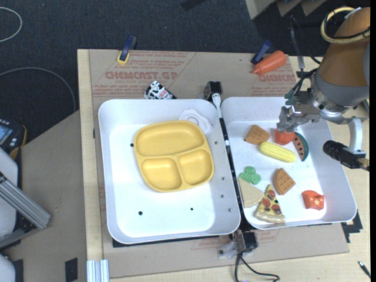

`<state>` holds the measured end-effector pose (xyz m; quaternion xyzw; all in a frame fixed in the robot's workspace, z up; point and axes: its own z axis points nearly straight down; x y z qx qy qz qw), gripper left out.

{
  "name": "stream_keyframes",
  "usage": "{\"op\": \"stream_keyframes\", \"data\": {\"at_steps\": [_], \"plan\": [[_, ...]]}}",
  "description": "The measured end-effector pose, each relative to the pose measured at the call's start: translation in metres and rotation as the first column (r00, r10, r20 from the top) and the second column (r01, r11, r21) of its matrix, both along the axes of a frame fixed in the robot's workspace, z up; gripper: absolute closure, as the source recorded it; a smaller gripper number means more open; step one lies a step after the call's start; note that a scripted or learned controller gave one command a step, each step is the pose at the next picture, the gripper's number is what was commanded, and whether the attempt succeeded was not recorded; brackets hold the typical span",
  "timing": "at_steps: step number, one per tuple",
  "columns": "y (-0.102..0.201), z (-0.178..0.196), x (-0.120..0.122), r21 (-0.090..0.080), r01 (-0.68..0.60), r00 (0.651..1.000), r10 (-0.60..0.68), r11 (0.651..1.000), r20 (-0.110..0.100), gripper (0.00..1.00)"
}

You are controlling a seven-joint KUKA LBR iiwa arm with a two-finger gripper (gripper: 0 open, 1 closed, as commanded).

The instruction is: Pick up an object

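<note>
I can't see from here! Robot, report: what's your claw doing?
Gripper low in right bin, over red toy. Grasp unconfirmed. Corn and watermelon slice crowd close beside.

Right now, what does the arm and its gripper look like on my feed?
The arm has an orange-brown rounded upper section over a grey wrist housing, with thin dark cables running alongside. The gripper is a compact grey metal block.

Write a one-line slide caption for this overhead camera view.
Robot hand poised over toy food in the right bin; yellow divided plate in the left bin.
</note>
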<state>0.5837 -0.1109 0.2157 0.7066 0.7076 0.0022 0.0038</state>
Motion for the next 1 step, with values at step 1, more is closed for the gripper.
{"op": "stream_keyframes", "data": {"at_steps": [1], "plan": [[0.0001,0.0100,0.0008,0.001,0.000,1.000,0.000,1.000,-0.004,1.00]]}}
